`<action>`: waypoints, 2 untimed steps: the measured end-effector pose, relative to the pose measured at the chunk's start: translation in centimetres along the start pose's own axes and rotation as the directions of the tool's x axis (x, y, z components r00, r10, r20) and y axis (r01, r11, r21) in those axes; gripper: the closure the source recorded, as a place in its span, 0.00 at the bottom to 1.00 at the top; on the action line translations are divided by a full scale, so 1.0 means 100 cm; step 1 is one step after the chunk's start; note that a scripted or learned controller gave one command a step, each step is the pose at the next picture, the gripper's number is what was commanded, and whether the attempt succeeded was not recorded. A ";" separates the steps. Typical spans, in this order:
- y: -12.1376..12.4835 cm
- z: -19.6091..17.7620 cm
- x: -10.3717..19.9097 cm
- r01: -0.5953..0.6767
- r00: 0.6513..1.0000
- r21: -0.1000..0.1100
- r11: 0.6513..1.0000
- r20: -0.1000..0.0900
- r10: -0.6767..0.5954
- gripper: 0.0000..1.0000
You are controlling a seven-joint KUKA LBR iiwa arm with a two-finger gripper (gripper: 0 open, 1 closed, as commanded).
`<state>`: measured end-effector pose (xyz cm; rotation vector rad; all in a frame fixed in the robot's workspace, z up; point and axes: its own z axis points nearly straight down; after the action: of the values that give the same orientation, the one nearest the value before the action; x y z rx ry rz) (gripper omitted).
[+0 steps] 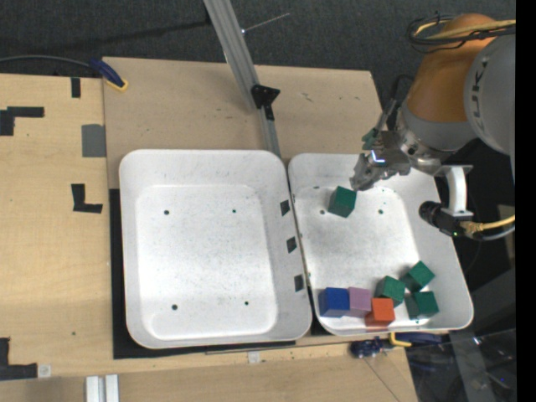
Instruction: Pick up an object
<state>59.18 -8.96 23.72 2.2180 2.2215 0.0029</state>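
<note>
Hovering just above the tilted green cube (342, 201), the gripper (366, 174) is hiding its jaws; you are facing something light, stiff; take opposite flat faces.

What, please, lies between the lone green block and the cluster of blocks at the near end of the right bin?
Nothing: the camera view shows bare white bin floor between the green block and the cluster.

Arm (469, 82): grey rounded casing, broad orange band, dark lettering on the shell. Yellow and black cables looped above. Gripper (365, 174): small, metallic grey.
</note>
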 end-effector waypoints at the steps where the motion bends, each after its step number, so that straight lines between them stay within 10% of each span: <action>1: 0.001 -0.007 0.057 0.006 1.000 0.003 1.000 -0.003 -0.006 1.00; 2: -0.002 -0.003 0.115 0.006 1.000 0.005 1.000 -0.002 -0.006 1.00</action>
<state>58.91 2.57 24.00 2.2149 2.2313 -0.0001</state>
